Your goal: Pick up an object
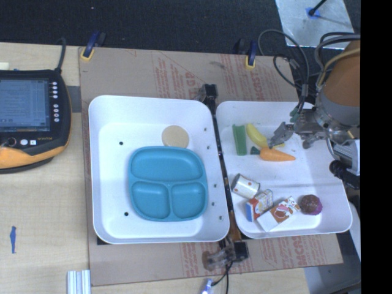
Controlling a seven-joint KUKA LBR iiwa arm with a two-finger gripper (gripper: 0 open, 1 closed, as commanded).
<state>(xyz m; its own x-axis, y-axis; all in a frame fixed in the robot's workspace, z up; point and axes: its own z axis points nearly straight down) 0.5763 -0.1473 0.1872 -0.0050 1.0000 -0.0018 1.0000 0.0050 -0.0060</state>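
In the right bin (331, 225), the carrot (277, 155) lies crosswise, tip pointing right.

A light wooden bench (43, 225) carries a brown cardboard sheet (153, 72), held along its far edge by two clamps with blue and yellow handles (90, 46) and (250, 56). On the cardboard two shallow white bins sit side by side, the left bin (104, 164) and the right bin (331, 225), their inner rims touching. On the bare wood at the left lies a handheld control pendant (30, 118) with a lit screen and an orange underside. A small blue mark (13, 239) shows near the bench's front left corner.
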